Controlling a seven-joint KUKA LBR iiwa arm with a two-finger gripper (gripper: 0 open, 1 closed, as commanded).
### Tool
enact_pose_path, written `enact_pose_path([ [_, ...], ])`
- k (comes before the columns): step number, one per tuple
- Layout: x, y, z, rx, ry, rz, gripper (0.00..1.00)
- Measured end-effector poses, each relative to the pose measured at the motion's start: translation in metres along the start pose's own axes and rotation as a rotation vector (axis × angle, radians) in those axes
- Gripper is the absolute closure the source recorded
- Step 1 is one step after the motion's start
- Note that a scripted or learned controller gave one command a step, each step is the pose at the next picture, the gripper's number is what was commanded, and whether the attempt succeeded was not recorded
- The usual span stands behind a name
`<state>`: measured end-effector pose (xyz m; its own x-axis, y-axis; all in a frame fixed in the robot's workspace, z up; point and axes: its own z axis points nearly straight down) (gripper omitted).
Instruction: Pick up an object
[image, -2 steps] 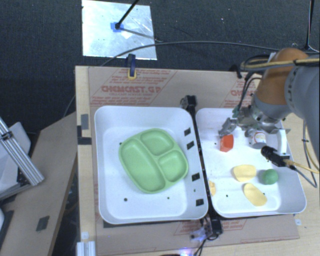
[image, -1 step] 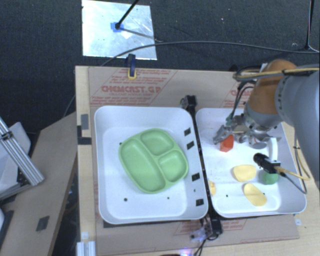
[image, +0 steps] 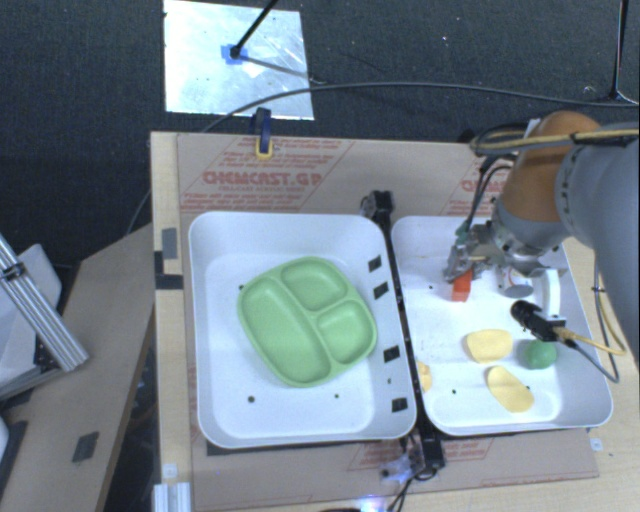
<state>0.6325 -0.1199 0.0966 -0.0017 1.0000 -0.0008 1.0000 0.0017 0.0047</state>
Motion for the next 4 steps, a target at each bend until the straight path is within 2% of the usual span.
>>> enact_pose_path([
  [1, -0.002, -0.008, -0.05, 0.001, 0.0, 0.003, 1.0],
  [2, -0.004, 0.004, -0.107, -0.003, -0.001, -0.003, 1.0],
  [3, -0.004, 0.006, -0.157, -0.003, -0.001, -0.004, 1.0],
  [4, 0.038, -0.007, -0.154, 0.004, 0.002, -0.007, 1.0],
])
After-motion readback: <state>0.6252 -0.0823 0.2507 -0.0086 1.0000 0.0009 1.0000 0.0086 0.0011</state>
